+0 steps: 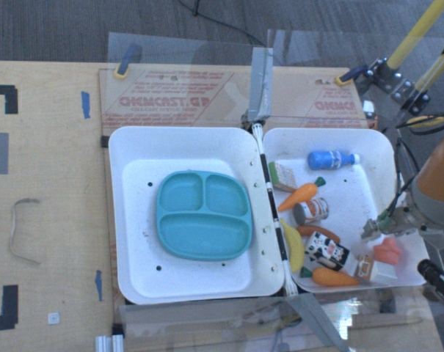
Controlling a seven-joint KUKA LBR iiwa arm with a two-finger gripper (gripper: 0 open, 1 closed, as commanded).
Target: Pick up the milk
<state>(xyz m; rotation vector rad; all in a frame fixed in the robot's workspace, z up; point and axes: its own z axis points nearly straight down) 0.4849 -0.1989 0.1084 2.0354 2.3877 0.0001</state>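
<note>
The milk (327, 253) is a small carton with black and white cow patches. It lies on its side near the front of the right bin (380, 144), between a sausage (318, 233) and an orange carrot (335, 276). My gripper (376, 227) hangs over the right side of that bin, to the right of the milk and a little farther back, apart from it. Nothing shows in the gripper.
The right bin also holds a blue bottle (332, 159), a second carrot (301, 195), a small can (312, 211), a banana (295, 248) and a pink block (387, 251). A teal divided plate (204, 215) lies in the left bin (130, 196).
</note>
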